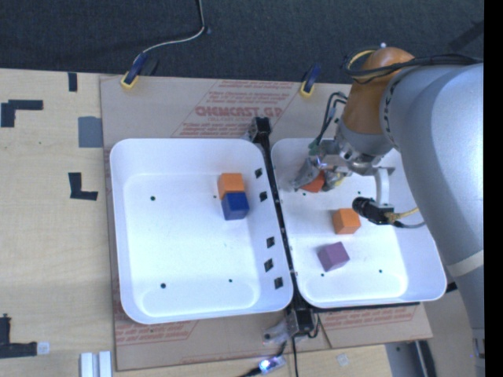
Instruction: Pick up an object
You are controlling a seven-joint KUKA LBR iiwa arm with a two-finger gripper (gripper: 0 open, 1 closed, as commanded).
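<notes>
The gripper (318, 177) is hanging low in the right bin (416, 277), apparently closing on a small orange-red block (314, 184) between its fingers. This is probably the pick, just up-left of the orange cube (346, 221).

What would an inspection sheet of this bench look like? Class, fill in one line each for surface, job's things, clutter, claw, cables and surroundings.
Surface: two white bins side by side, left bin and right bin, on a cardboard sheet.
Job's things: orange block touching blue block in the left bin; orange cube and purple block in the right bin; a small orange-red object at the claw.
Clutter: nothing seen.
Claw: claw low in the right bin's far left corner, at the orange-red object; grip cannot be judged.
Cables: black cable across the dark floor; yellow wire beside the arm.
Surroundings: two blue-yellow clamps hold the cardboard; black tape marks on the bench.
</notes>
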